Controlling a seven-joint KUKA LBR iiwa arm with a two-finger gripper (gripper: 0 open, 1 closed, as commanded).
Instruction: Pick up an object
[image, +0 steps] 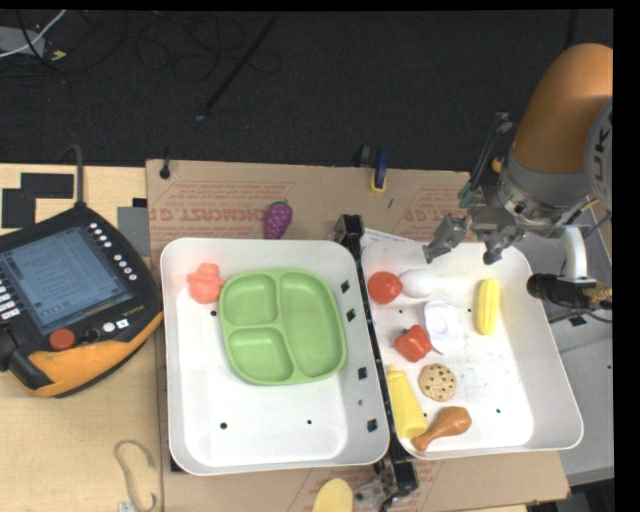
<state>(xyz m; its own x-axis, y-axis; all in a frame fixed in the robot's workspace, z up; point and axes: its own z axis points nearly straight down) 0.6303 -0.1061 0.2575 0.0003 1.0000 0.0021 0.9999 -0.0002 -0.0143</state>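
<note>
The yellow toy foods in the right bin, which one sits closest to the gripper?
The corn cob, lying near the bin's far right side, just below the open gripper. The yellow bottle-shaped piece sits much farther off, at the near left by the divider.

Right bin crowded left (tomato, cookie, drumstick); its right half lies bare.

Two bins are sitting side by side. A divided plate is lying in the left bin, a small toy just left of it — the right bin is holding a banana, cookie and drumstick. The gripper is hanging over that bin's far edge.
</note>
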